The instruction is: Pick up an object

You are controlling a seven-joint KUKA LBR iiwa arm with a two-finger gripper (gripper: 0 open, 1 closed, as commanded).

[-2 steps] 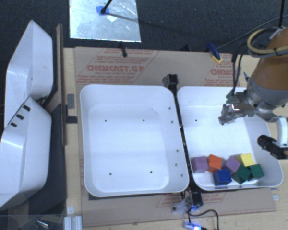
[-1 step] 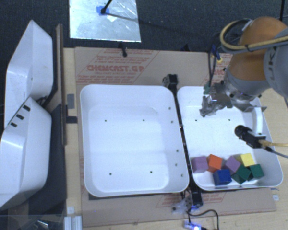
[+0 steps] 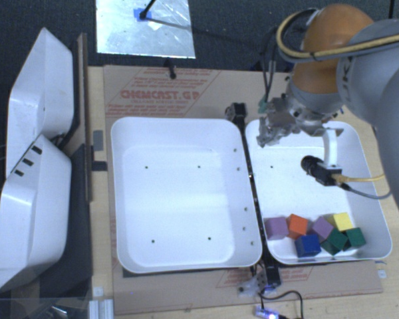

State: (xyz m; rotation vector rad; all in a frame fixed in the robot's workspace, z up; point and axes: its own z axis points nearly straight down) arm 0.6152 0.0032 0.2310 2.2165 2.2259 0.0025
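Several small blocks lie bunched at the near end of the right bin [image 3: 379, 234]: a purple block [image 3: 276, 227], an orange block [image 3: 298, 225], a blue block [image 3: 308, 244], a second purple block [image 3: 322, 228], a yellow block [image 3: 342, 220] and two dark green blocks [image 3: 334, 242] [image 3: 354, 236]. My gripper [image 3: 268, 136] hangs over the far left corner of the right bin, well away from the blocks. I see nothing between its fingers.
The left bin [image 3: 130, 178] stands beside the right one, with a dark divider [image 3: 251, 178] between them. A shiny metal sheet [image 3: 145, 18] lies beyond the bins. White housings [image 3: 33, 165] stand at the far left. A cable and black connector [image 3: 316, 168] hang from the wrist.
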